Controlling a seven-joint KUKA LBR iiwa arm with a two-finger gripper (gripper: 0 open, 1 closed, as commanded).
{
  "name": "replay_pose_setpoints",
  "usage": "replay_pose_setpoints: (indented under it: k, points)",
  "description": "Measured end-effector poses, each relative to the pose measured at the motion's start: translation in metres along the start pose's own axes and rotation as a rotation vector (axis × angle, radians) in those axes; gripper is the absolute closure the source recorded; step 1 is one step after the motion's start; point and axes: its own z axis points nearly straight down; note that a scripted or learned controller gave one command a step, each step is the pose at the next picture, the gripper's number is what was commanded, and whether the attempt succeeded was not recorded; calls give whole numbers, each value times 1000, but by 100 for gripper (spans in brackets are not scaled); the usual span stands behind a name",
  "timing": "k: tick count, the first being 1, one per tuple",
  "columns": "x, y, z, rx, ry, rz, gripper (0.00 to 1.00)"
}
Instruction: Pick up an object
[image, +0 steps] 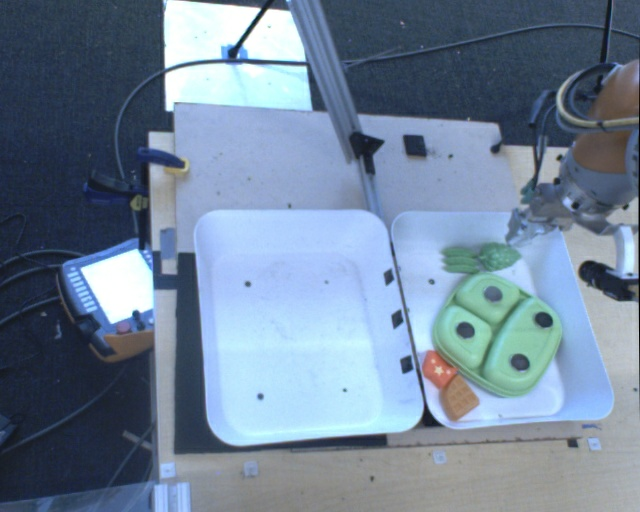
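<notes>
A: Where is the arm?

B: It comes in from the right edge, up high. You see the orange band and the grey wrist above the far right corner of the right bin (598, 395). The wrist tilts down and to the left, so the gripper (524, 229) points at the bin's far wall.

A: Is it open or shut? Does it hold anything?

B: I cannot tell. The tip is a small grey blur, and its state is not legible. Nothing can be seen gripped there.

A: What lies closest to it?

B: A green toy with leaf-like fingers (482, 258), lying flat on the floor of the right bin near the far wall. Its right end sits just beside the gripper tip, slightly below and left of it in the view. Whether the two touch, I cannot say.

A: And the other things?

B: A green four-section tray (498, 334) with a dark dot in each section lies in the middle of the right bin, nearer the camera than the toy. At its near left corner are an orange-red block with a pale mark (439, 368) and a tan-orange waffle-like block (460, 399), side by side and touching. The left bin (215, 235) sits alongside, a row of black clips at the seam between the two.
</notes>
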Motion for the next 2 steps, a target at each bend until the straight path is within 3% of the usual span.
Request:
replay_pose_setpoints:
  k: [2]
  points:
    - [0, 4, -92, 0, 0, 0, 100]
